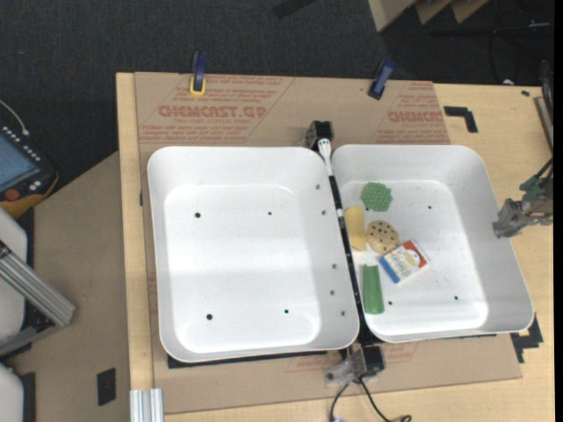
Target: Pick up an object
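Objects (381,236) clustered in right bin (475,174)

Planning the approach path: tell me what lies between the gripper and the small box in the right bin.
In the camera view, bare white bin floor and the right bin's raised rim separate the gripper from the small box. No other object lies there.

A lab: clamped cardboard bench (264,104), two white bins (167,236), trailing cables (352,394).

A brown cardboard sheet (264,104) printed with red lettering covers the tabletop (97,236). Blue clamps (199,67) (382,76) grip its far edge. Dark carpeted floor (106,25) lies beyond the cardboard.
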You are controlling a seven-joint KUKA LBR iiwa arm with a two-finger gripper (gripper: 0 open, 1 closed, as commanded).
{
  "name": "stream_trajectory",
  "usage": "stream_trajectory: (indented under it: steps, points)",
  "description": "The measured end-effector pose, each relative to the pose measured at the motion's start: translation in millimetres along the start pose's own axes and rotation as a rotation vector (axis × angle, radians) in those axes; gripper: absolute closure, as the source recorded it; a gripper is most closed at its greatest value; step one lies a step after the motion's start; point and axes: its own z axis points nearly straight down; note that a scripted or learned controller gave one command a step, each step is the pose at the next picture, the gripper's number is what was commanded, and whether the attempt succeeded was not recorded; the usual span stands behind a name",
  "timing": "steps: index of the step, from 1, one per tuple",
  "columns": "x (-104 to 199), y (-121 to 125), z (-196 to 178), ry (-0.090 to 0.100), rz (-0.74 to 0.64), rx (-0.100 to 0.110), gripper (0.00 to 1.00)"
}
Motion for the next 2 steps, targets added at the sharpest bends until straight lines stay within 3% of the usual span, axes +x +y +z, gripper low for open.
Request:
stream_trajectory:
  steps: [2]
  points:
    - [132,-11,-96,0.003,-0.008,-0.003,1.0]
